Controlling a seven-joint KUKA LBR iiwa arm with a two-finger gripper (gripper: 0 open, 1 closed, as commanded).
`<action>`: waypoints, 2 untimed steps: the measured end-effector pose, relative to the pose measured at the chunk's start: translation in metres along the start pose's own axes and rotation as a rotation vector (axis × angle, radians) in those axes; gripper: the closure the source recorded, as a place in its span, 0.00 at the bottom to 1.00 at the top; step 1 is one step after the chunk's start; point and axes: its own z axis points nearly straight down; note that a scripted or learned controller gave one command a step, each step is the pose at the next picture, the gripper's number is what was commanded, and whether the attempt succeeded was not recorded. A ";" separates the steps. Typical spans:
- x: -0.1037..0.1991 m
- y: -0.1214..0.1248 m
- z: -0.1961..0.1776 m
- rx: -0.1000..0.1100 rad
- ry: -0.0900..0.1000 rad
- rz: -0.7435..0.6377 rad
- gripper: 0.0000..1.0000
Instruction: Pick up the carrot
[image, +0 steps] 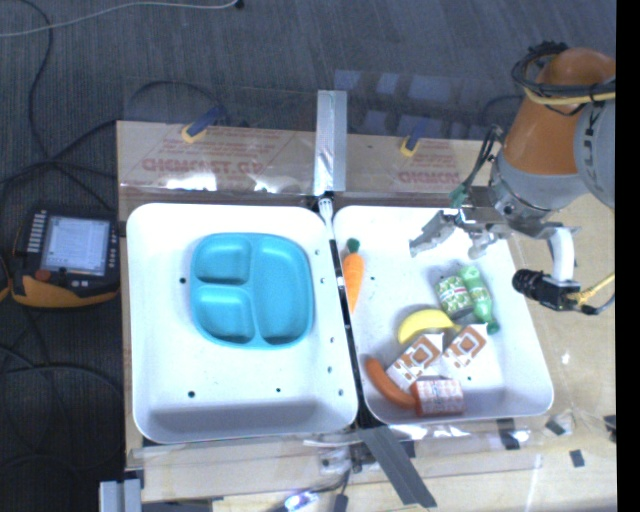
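Two white bins side by side on the bench. Left bin holds a blue divided plate, lying flat near its middle.

Right bin: carrot lies against the left wall, green top pointing toward the far rim, orange tip toward the near side. It is well apart from the other items. Those cluster in the near right part: a green pack, a banana just below it, two small orange-and-white cartons touching each other, a sausage along the near left, and a can on its side at the near rim.

Gripper hangs over the far right part of the right bin, fingers spread apart, nothing between them. Carrot is well to its left, untouched.

Handheld controller with lit screen sits left of the bench.
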 end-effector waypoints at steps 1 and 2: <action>0.017 0.013 0.139 -0.002 -0.003 -0.194 0.00; -0.024 -0.007 0.145 -0.015 -0.005 -0.311 0.00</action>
